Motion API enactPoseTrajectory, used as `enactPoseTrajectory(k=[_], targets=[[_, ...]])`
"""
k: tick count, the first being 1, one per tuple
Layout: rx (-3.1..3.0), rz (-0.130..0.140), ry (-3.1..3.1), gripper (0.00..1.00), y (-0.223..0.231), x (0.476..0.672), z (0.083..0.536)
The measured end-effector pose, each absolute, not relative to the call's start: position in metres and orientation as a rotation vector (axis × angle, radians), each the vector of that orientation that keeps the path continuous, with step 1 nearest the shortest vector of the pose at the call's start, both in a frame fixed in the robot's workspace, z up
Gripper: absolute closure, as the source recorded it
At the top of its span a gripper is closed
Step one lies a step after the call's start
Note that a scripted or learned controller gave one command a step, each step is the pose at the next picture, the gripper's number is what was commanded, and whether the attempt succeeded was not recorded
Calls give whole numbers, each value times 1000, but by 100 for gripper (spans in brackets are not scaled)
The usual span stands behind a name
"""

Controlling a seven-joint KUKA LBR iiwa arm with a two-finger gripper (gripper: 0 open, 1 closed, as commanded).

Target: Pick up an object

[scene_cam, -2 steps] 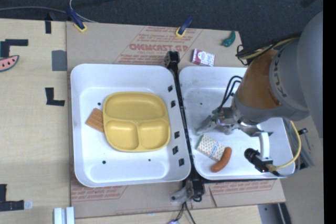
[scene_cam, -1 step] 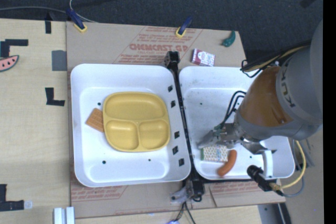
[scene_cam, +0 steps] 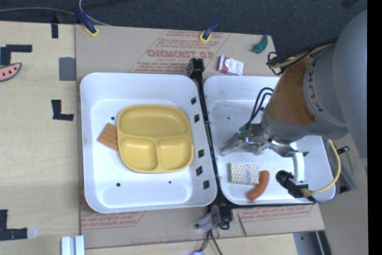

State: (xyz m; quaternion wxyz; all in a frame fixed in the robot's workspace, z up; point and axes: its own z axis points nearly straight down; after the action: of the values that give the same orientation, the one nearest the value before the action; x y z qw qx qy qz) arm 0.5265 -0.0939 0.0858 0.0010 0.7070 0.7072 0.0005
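Over the right bin (scene_cam: 215, 92) the grey arm (scene_cam: 334, 92) reaches in from the right, its gripper (scene_cam: 234, 145) hanging low above the bare middle of the bin floor. The fingers (scene_cam: 230, 143) show as a thin metal prong pointing left, and I cannot tell whether they stand apart or closed; nothing is visible between them.

Two candidate things lie at the near edge of that bin: a small white packet with a green print (scene_cam: 243, 173), lying flat, and just beside it on the right an orange-brown sausage toy (scene_cam: 258, 187), tilted with its lower end against the bin's near wall. Both sit a little nearer the camera than the gripper and apart from it. In the left bin (scene_cam: 95, 128) a yellow divided plate (scene_cam: 156, 137) rests partly over a tan waffle-like piece (scene_cam: 108, 137).

The risks, as I judge them: a straight descent from this spot would likely close on bare floor, since neither thing lies under the prong. The packet is thin and flat, so the fingers could skate over it. The sausage is round and close to the wall, so it may roll aside, or the wall may block one finger. The black cables (scene_cam: 262, 101) near the wrist could also snag.
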Motion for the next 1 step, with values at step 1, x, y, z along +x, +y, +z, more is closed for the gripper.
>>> enactPoseTrajectory(k=[1], targets=[[2217,4,2218,0,-97,486,86]])
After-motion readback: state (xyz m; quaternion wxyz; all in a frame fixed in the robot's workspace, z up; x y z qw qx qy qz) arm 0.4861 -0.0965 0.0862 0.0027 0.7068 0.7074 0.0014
